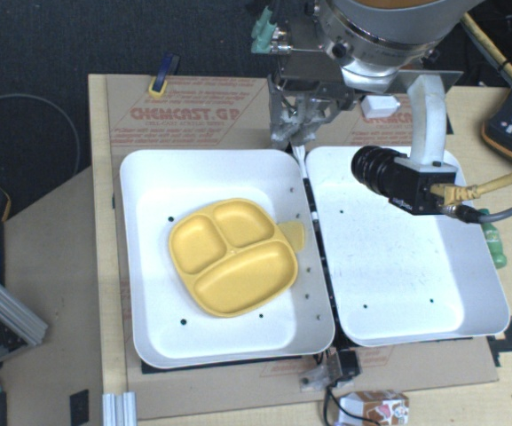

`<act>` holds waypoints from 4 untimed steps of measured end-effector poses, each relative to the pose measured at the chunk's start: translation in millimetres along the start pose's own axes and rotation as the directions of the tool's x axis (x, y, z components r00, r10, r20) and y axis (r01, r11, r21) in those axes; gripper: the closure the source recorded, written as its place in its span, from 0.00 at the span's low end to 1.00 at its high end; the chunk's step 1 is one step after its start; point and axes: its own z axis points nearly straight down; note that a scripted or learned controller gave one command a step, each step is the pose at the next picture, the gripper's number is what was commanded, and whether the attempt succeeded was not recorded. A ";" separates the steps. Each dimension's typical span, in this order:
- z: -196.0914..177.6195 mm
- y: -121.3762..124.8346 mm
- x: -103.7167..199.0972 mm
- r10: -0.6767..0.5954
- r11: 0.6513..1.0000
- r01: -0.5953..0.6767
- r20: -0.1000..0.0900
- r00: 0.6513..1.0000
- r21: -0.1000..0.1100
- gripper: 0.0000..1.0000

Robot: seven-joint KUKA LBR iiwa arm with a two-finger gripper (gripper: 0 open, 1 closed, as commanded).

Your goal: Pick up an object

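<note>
Camera view: yellow divided plate (232, 256) in left bin (149, 238), on bench (114, 149).

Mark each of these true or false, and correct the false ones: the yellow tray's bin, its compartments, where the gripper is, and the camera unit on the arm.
1. The yellow divided tray lies in the left bin. True.
2. The tray has five compartments. False: three show, two small ones above one long one.
3. The gripper is above the far edge of the bins, near the seam between them. True.
4. The gripper is touching the yellow tray. False: it sits well apart from it, at the far rim.
5. A black cylindrical camera unit on the arm hangs over the right bin. True.
</note>
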 end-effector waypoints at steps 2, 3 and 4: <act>0.5 -0.8 -22.9 0.006 1.000 -0.006 0.003 1.000 0.007 1.00; 1.2 -0.6 36.1 -0.005 1.000 0.005 0.000 1.000 0.002 1.00; 0.5 -0.3 -17.9 0.007 1.000 -0.008 0.003 1.000 0.006 1.00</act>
